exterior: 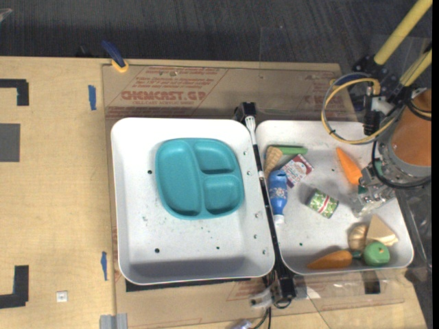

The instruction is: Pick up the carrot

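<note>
Orange carrot (348,166) lies slanted (tip toward the gripper (369,196)).

Two white bins sit on the bench: the left bin (130,238) and the right bin (302,242). The left one holds one teal divided plate (199,177). The right one holds two orange carrots (one (348,166) near the gripper, one (330,258) by the front wall), one blue tube (278,195), one green can (322,203), one green ball (376,253) and one ice-cream cone (274,157).
</note>
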`<state>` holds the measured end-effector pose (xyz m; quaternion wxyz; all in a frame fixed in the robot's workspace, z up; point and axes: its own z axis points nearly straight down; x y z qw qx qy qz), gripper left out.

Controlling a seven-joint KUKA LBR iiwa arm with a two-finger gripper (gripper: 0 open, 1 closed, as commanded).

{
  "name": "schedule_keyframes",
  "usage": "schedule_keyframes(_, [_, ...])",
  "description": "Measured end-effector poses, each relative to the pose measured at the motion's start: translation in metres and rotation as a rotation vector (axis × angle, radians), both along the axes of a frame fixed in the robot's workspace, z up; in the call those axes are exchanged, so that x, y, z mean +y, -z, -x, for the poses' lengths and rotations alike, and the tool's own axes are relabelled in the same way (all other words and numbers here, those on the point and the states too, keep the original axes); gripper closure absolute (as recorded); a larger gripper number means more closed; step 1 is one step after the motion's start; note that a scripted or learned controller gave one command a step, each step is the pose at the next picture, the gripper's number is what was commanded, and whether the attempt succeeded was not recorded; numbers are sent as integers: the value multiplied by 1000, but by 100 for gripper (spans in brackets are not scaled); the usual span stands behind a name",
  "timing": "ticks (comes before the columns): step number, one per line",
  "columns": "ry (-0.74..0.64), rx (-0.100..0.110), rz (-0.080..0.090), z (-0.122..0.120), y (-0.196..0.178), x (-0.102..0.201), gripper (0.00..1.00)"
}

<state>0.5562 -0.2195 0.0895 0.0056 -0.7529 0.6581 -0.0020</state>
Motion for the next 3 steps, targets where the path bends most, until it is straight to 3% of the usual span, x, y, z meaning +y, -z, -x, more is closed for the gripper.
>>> schedule_keyframes(1, [7,-8,-5,-2,-11,1,100])
schedule_keyframes(2, [-82,1,2,-78,1,5,100])
schedule_keyframes(3, [-89,3,-13,-78,1,14,0])
